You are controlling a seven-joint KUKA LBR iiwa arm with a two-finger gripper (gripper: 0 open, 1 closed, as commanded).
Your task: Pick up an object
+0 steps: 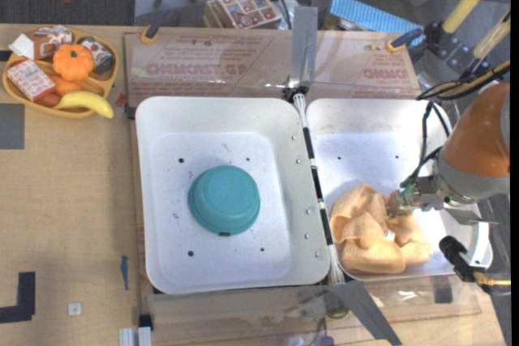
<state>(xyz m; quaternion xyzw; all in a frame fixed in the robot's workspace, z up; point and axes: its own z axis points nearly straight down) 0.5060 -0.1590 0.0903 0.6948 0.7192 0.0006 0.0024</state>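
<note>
Scanning from the left, I see a teal bowl [225, 199] lying upside down in the left bin [154, 174], untouched. In the right bin [357, 134] a crumpled tan cloth [365, 235] sits at the near edge, flat on the bin floor, so I judge nothing is lifted yet. My end effector [403, 202] is down at the cloth's right side, seemingly touching it. Whether it is apart, together or clamped on fabric I cannot tell; the wrist and cables hide that spot, and the arm [478, 150] is cut off at the right.

Matt teal plastic bowl [225, 199]; soft, crumpled tan cloth [369, 232]; smooth white bins [162, 126].
</note>
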